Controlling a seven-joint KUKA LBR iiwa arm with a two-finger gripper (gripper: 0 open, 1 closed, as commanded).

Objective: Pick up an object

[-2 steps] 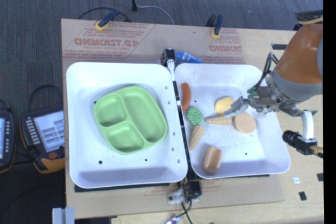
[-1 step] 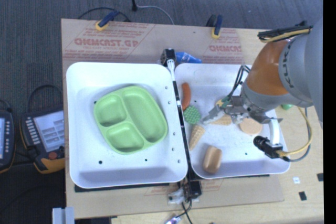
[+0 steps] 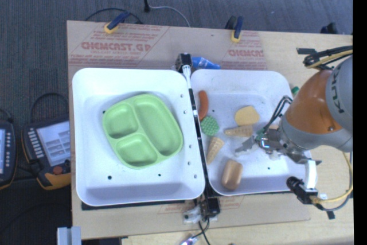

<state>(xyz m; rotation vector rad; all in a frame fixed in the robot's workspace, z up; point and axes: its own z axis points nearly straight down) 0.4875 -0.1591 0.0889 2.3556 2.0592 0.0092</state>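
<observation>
Grey carpet, tan tabletop [image 3: 114, 46], two white bins side by side.

I see the tool [image 3: 250, 145] low in the right bin [image 3: 275, 80], just below a tan cracker-like piece [image 3: 239, 131]; I cannot tell its finger state. Nearby: yellow wedge [image 3: 247, 115], waffle cone [image 3: 214, 148], brown bread roll [image 3: 231, 174], green round piece [image 3: 209, 124], orange sausage [image 3: 202, 104]. The left bin [image 3: 86, 140] holds a green divided plate [image 3: 143, 130].

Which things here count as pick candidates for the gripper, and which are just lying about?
Part of the job:
gripper, low in the right bin
sausage
green waffle piece
ice cream cone
yellow slice
brown bread roll

Just lying about:
green divided plate in the left bin
clamps on the board edge
handheld controller on the floor
</observation>
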